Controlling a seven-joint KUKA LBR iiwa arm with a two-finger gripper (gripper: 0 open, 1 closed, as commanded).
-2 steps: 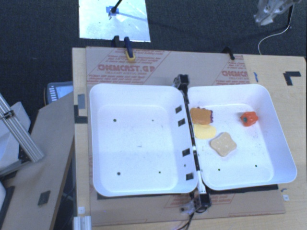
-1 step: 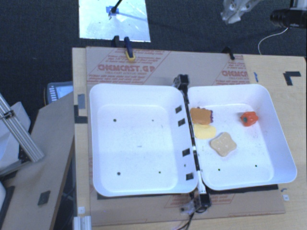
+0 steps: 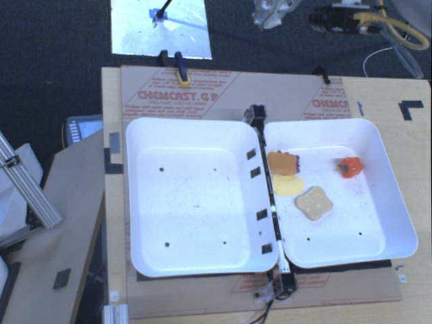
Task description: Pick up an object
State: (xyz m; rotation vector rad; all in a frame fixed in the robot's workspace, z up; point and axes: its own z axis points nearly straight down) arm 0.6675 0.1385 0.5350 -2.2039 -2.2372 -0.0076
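Observation:
The right bin (image 3: 395,214) holds several small items. An orange-brown piece with a purple edge (image 3: 283,163) lies by the bin's left wall. A flat yellow piece (image 3: 289,185) lies just below it. A tan toast-shaped slice (image 3: 314,203) lies nearer the front. A red piece with a green stem (image 3: 349,167) lies apart on the right side. My gripper (image 3: 273,9) hangs far beyond the bins, over the dark floor at the top of the view, with nothing visible in it.
The left bin (image 3: 135,201) adjoins the right one along a clipped middle seam (image 3: 264,194). A shiny metal sheet (image 3: 160,17) lies at the back left. A yellow clamp (image 3: 182,78) grips the board's far edge. Cables (image 3: 398,36) trail at the top right.

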